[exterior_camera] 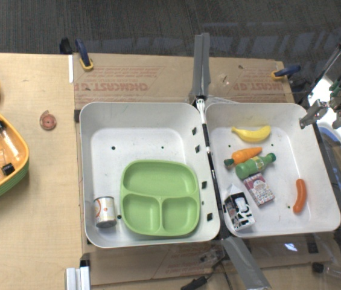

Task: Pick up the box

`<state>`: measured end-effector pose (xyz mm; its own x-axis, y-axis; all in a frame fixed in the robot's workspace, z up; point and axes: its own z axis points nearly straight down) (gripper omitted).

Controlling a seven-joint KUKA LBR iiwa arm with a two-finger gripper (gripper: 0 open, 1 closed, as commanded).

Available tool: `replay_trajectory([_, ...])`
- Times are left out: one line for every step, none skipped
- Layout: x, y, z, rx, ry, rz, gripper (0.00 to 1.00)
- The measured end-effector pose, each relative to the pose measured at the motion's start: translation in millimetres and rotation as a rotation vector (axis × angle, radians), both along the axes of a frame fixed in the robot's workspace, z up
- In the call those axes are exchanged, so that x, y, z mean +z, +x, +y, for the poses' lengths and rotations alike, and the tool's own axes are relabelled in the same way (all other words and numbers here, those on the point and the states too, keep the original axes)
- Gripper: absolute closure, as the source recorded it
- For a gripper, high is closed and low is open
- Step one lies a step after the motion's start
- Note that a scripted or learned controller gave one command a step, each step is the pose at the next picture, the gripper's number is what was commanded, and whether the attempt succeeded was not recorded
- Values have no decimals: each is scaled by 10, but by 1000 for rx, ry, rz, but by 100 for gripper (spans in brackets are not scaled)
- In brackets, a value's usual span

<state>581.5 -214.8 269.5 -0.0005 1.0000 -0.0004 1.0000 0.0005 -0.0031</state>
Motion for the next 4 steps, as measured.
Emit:
replay_trajectory([-1227, -654, 385, 94, 1, 0, 0])
replay_trajectory([-1666, -882, 993, 252, 1, -3, 0])
replay_trajectory([-1579, -878, 983, 249, 0, -4, 100])
replay_trajectory([-785, -1037, 1507, 266, 0, -2, 100])
